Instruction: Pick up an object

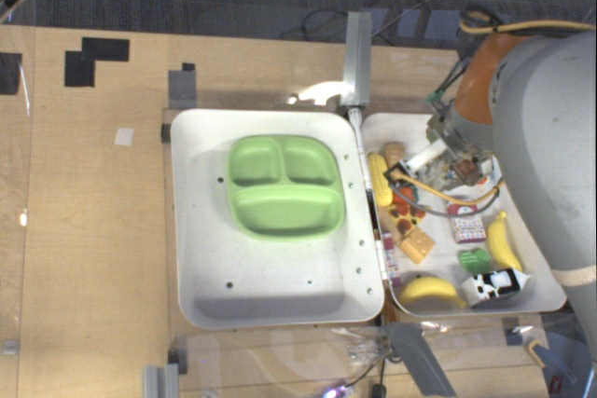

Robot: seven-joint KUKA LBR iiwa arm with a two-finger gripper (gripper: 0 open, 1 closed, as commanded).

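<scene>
The arm [550, 144] reaches in from the right, and its gripper [446, 163] hangs low over the far part of the right bin [536, 289]. Whether it is spread or pressed together I cannot tell. The pickable things all lie in this bin:

- A long yellow piece [376, 179] lies along the left wall, with a brown piece [395, 150] just beyond it.
- Red bits [403, 202] sit just left of the gripper.
- An orange wedge [417, 244] lies mid-bin, nearer than the red bits.
- A banana [431, 291] lies at the near wall.
- A black-and-white toy [492, 284] sits right of that banana, and a green block [474, 258] lies just beyond the toy.
- A second banana [504, 242] lies by the right wall.

The left bin [196, 200] holds a green divided plate [284, 186], well apart from the gripper.
</scene>
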